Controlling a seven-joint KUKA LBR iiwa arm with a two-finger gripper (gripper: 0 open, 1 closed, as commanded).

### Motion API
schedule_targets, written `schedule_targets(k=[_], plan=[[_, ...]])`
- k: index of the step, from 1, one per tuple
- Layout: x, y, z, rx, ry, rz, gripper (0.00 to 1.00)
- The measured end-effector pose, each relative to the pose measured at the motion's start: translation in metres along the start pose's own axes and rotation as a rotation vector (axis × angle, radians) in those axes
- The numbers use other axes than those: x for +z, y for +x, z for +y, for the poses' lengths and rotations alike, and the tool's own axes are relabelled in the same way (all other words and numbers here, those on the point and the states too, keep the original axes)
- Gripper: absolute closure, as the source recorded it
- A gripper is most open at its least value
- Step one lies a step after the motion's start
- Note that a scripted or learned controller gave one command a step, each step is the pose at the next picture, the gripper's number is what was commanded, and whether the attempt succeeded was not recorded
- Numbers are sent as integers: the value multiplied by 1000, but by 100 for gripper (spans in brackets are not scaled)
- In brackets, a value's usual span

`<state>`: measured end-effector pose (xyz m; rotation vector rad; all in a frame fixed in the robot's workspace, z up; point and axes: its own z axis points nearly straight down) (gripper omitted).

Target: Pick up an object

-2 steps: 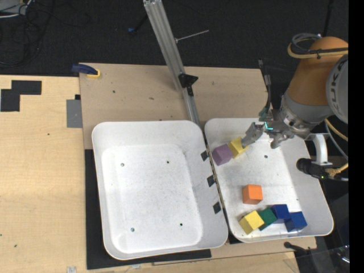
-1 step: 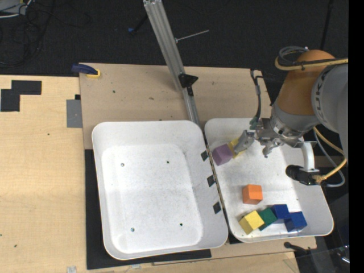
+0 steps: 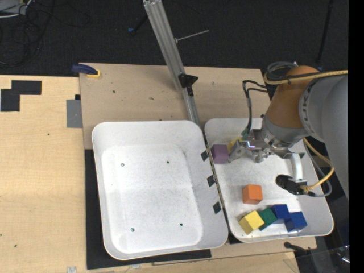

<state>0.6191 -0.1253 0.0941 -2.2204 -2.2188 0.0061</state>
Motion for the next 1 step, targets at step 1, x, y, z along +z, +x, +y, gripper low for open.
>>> schedule_targets(k=[1], plan=[[-12, -1, 0, 5, -1, 1, 100]])
